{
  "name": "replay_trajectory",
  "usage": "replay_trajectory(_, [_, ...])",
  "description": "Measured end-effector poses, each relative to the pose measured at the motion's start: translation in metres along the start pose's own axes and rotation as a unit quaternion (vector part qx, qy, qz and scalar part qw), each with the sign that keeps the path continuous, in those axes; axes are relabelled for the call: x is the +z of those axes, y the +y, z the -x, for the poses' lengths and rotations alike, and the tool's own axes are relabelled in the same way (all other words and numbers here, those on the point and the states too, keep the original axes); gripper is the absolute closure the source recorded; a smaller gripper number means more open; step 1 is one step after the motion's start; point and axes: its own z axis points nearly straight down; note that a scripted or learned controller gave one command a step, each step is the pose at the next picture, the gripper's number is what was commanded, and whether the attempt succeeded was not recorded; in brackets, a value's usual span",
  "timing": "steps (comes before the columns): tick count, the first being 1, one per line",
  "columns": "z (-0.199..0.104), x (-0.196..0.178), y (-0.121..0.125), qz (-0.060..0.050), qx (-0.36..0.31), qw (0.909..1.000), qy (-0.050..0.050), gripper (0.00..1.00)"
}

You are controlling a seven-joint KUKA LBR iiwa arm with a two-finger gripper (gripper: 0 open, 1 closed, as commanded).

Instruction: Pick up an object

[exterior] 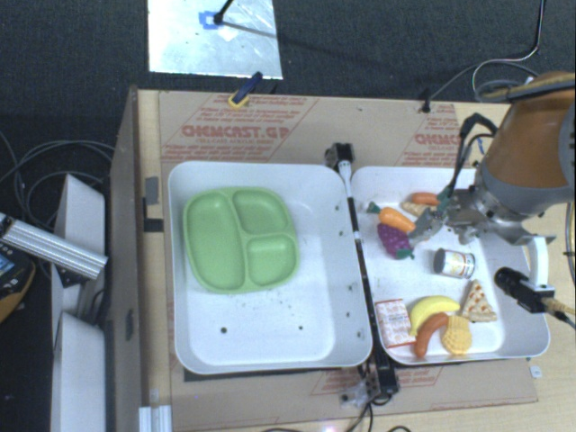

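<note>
Carrot (397, 218) lies near right bin's (517, 345) far-left corner; gripper (430, 223) hovers beside it, poised to grasp, opening indiscernible.

The arm (538, 142) is cut off by the right edge. It hides the far right corner of the right bin (517, 342). The pincer (430, 224) is blurred, its tips hard to separate. The can's (454, 263) label is too small to read.

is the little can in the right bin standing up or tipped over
Tipped over. The can lies on its side on the right bin floor, label facing up, one end facing left.
</note>
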Motion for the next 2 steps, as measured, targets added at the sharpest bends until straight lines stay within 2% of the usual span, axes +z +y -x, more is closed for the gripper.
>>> replay_trajectory(1, [-0.013,0.026,0.034,0.000,0.000,1.0000,0.000,0.00])
replay_trajectory(2, [-0.006,0.117,0.043,-0.002,0.001,1.0000,0.000,0.00])
